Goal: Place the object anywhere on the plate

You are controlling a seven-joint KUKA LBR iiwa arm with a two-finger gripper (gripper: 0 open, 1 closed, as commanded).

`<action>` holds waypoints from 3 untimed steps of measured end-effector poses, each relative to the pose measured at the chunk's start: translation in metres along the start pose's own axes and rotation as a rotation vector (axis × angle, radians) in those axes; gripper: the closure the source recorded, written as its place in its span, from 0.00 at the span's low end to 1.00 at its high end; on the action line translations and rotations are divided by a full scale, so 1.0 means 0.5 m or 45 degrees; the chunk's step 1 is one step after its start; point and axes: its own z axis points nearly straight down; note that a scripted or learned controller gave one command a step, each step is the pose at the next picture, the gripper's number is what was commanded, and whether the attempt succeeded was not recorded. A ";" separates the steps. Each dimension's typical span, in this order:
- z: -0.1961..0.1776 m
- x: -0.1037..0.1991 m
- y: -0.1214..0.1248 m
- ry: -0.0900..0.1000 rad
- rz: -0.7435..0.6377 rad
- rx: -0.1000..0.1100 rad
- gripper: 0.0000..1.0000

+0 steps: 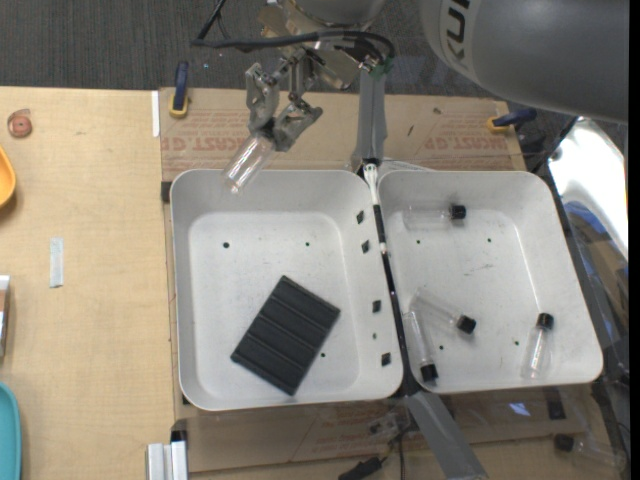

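Hand [268, 133] is clamped on a clear tube [245, 164], above the left bin's [200, 193] back rim. Black plate [287, 334] lies flat in that bin.

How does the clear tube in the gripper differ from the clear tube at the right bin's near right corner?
The gripped clear plastic tube hangs tilted above the left white bin's far rim, in the gripper; its cap is hidden. The corner tube lies on the right bin's floor, black cap visible. Both are transparent.
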 end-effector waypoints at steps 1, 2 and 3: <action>-0.019 -0.001 -0.004 -0.007 0.007 0.000 1.00; -0.039 -0.002 -0.007 -0.015 0.013 0.000 1.00; -0.057 -0.004 -0.010 -0.022 0.019 0.000 1.00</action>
